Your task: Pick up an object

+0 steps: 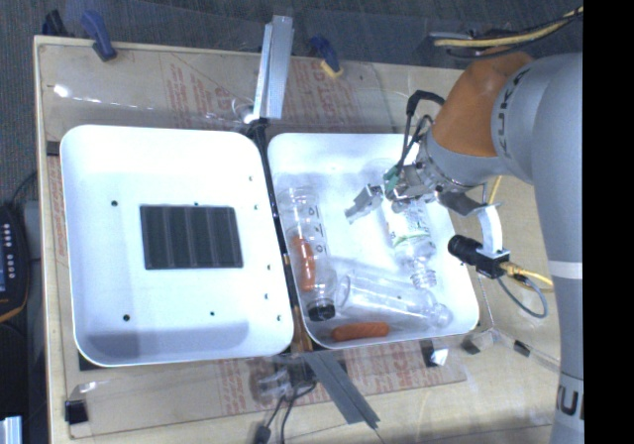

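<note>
The gripper [381, 192] is low inside the right bin [337, 150], near its upper part, and its fingers seem to stand apart with nothing between them. Just beside it, toward the right wall, lies a clear plastic bottle with a green label [411, 234], probably the nearest thing to take. Another clear bottle [305, 224], an orange sausage-shaped piece [361, 331] and a glass-like tube [391, 295] rest on the floor of the bin. I judge that the pick is not yet done: closing and lifting are left.

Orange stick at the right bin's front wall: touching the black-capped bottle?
Apart. Camera view shows white bin floor between the stick and the bottle.
</note>
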Controlling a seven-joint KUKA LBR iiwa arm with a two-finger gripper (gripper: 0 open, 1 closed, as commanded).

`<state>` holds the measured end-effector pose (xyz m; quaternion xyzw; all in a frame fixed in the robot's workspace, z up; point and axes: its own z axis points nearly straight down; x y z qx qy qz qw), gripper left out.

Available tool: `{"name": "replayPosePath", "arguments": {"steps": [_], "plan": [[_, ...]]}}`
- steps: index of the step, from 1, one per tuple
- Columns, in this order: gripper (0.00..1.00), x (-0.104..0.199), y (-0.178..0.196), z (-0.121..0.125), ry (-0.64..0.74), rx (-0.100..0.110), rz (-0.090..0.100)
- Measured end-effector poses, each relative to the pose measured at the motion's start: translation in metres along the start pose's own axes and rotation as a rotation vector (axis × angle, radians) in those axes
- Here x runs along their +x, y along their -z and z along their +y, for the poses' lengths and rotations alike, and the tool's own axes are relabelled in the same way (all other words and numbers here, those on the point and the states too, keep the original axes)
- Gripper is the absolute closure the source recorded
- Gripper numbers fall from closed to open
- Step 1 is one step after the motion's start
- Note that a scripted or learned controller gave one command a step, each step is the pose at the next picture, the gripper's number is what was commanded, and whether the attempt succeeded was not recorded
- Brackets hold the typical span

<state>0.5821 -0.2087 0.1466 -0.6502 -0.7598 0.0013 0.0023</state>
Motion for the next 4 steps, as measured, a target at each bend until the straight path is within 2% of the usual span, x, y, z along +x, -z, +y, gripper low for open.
{"name": "replayPosePath", "arguments": {"steps": [1,2,4], "plan": [[0.0,0.002,0.035,-0.016,0.013,-0.004,-0.002],[0.0,0.002,0.02,-0.008,0.063,-0.001,0.0],[0.0,0.001,0.028,-0.007,0.098,-0.003,-0.002]]}}
